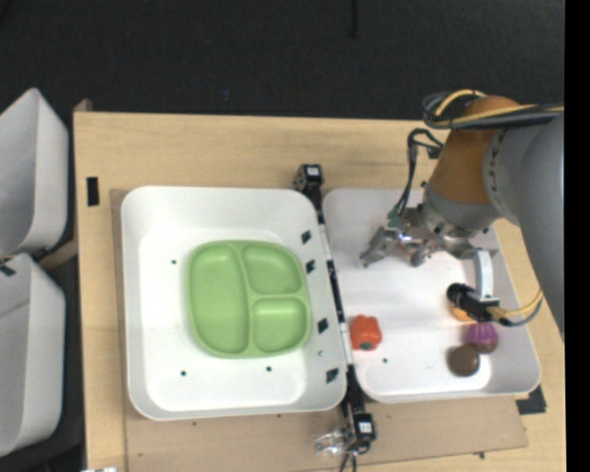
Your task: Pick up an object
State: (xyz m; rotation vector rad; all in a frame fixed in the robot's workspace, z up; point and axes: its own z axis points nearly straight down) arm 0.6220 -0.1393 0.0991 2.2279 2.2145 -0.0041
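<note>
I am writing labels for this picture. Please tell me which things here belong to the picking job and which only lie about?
For the job:
pincer
orange toy
purple toy
brown ball
right bin

Lying about:
green divided plate
left bin

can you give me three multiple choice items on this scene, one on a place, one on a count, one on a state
1. Where does the green divided plate lie?
A. in the left bin
B. in the right bin
C. on the bare bench

2. How many compartments does the plate have?
A. two
B. three
C. five

3. Where is the pincer relative to the orange toy?
A. closed around it
B. apart from it, farther back in the same bin
C. over the left bin

Key:
1 A, the plate sits inside the left bin.
2 B, one long section and two smaller ones show.
3 B, the pincer is over the back of the right bin, while the orange toy lies alone near the divider.
</note>
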